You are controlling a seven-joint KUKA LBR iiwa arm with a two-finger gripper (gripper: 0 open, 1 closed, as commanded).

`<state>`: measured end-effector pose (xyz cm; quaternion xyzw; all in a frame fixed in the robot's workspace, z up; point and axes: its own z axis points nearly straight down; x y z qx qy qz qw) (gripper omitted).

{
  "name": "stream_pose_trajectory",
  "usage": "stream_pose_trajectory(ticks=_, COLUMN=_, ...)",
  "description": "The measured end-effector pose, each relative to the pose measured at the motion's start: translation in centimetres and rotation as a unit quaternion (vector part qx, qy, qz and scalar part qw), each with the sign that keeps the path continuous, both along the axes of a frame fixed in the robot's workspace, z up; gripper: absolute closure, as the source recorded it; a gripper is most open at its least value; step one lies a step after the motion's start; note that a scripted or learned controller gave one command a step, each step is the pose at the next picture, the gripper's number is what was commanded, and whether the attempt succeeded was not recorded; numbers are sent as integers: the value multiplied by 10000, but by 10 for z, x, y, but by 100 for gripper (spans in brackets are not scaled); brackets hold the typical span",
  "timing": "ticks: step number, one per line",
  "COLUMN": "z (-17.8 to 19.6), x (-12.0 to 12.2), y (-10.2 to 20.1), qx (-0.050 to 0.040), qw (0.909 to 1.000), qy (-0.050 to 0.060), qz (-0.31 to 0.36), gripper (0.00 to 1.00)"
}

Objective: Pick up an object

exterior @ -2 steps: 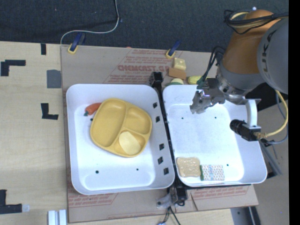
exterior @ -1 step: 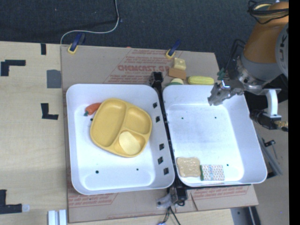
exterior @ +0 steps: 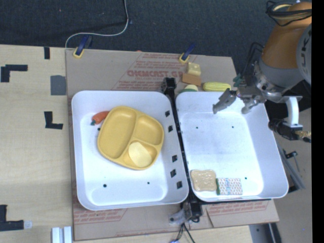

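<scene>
My gripper (exterior: 236, 105) hangs over the far edge of the right bin (exterior: 228, 140), open, with nothing between its two fingers. In that bin's near corner lie a tan slice of toast (exterior: 203, 180) and a small speckled packet (exterior: 230, 186) beside it. The left bin (exterior: 86, 135) holds a yellow divided plate (exterior: 129, 135) with a pale round piece (exterior: 141, 154) in its near compartment. An orange carrot-like piece (exterior: 99, 117) pokes out from behind the plate's far left edge.
Behind the bins on the cardboard sit a brown block (exterior: 192, 78), a yellow block (exterior: 194, 68), a yellow corn cob (exterior: 216, 86) and a small pale green item (exterior: 190, 88). Black clips run along the divide between the bins (exterior: 174, 135).
</scene>
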<state>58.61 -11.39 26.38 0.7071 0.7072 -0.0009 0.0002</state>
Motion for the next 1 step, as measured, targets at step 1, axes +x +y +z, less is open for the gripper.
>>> stream_pose_trajectory(ticks=1, z=-138, x=23, y=13, qx=16, qw=10000, qy=64, qz=10, gripper=0)
